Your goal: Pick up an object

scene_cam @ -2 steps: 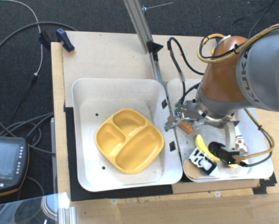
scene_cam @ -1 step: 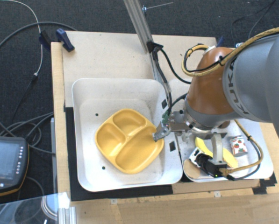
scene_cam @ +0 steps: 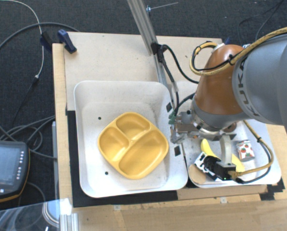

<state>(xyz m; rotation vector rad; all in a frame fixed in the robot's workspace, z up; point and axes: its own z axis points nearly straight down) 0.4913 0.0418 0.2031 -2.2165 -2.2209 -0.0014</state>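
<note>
Plate (scene_cam: pixel 132 144): yellow plastic, glossy, rounded-square, 3 compartments split by raised ribs. Lies flat, rotated diag. It sits in the left bin (scene_cam: pixel 81 129), a shallow white speckled tray w/ rounded corners. Plate is roughly mid-floor, clear of the walls. Gripper (scene_cam: pixel 182 131) is just right of the plate, over the divide btw the bins, w/ metal parts showing under the grey wrist. Open or closed: can't tell, it's hidden by the arm (scene_cam: pixel 258 81) (matte grey shell, smooth orange band). Further right of the plate, in the right bin (scene_cam: pixel 272 173): yellow curved piece (scene_cam: pixel 208 147), banana-like, partly hidden; small box (scene_cam: pixel 245 151), white w/ red+green print; tan disc edge (scene_cam: pixel 195 177), nearest the plate of the three, partly covered. Bench (scene_cam: pixel 109 57) behind the plate: pale particleboard, grainy.
</note>
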